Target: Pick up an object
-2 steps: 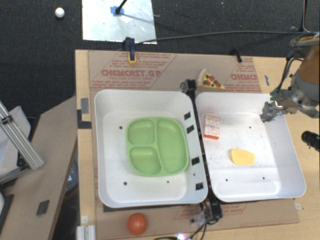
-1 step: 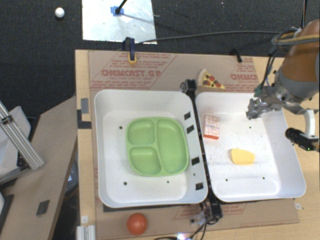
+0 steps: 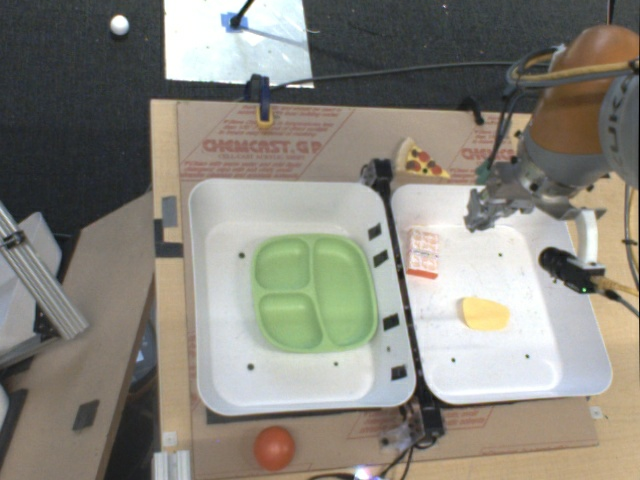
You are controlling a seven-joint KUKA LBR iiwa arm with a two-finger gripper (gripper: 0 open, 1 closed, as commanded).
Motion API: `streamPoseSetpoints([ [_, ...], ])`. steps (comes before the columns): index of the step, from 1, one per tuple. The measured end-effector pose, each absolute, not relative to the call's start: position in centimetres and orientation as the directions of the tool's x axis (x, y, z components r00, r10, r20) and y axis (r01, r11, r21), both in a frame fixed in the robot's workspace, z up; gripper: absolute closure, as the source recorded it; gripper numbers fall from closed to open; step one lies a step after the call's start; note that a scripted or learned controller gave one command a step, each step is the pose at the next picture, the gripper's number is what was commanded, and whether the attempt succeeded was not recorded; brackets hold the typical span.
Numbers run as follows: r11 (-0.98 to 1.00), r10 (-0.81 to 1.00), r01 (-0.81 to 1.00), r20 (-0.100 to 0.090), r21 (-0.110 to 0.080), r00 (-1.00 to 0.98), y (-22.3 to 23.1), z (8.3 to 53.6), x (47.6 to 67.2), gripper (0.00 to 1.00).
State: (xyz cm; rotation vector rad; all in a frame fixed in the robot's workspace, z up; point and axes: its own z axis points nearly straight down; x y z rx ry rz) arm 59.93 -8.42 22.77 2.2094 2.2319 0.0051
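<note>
Your wooden bench (image 3: 300,138) with two shallow white bins (image 3: 230,368), grey two-finger gripper (image 3: 482,211) above the right bin's far edge, finger state you cannot tell, small red-and-white carton (image 3: 423,253) and yellow wedge (image 3: 485,314) apart below.

The single camera looks down at a slant from above the bench (image 3: 330,133), moderately far. Both white bins (image 3: 215,268) fill the lower middle of the frame.
</note>
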Motion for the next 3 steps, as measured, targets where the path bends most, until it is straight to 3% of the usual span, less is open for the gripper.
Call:
streamPoseSetpoints([
  [1,0.009,1.0,1.0,0.001,0.003,-0.009,-3.7,22.3,60.9,1.0],
  [3,0.01,1.0,1.0,0.002,0.002,-0.01,7.1,24.0,60.9,1.0],
])
